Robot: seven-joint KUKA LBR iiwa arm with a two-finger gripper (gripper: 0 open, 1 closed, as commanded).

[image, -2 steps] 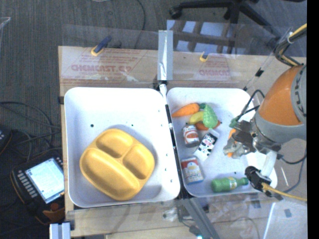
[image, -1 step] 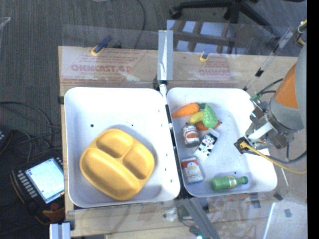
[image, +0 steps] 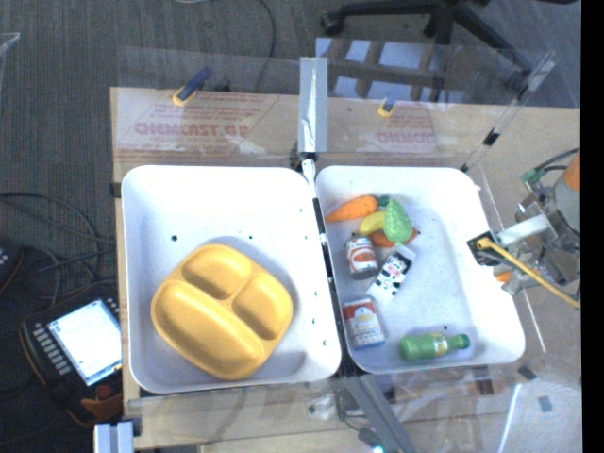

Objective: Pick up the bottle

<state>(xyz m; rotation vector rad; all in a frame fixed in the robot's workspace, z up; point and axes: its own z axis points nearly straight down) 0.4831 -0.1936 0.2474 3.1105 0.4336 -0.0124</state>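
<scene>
The green bottle (image: 433,345) lies on its side near the front edge of the right bin (image: 472,206), with its yellow cap pointing right. My gripper (image: 534,245) hangs at the right rim of that bin, well behind the bottle and to its right, apart from it. Nothing shows in its grasp.
The right bin also holds a carrot (image: 351,209), a green leafy piece (image: 397,221), a small can (image: 360,257), a cow-patterned carton (image: 392,275) and a red-and-white can (image: 362,321). A yellow divided tray (image: 222,310) lies in the left bin (image: 151,215).
</scene>
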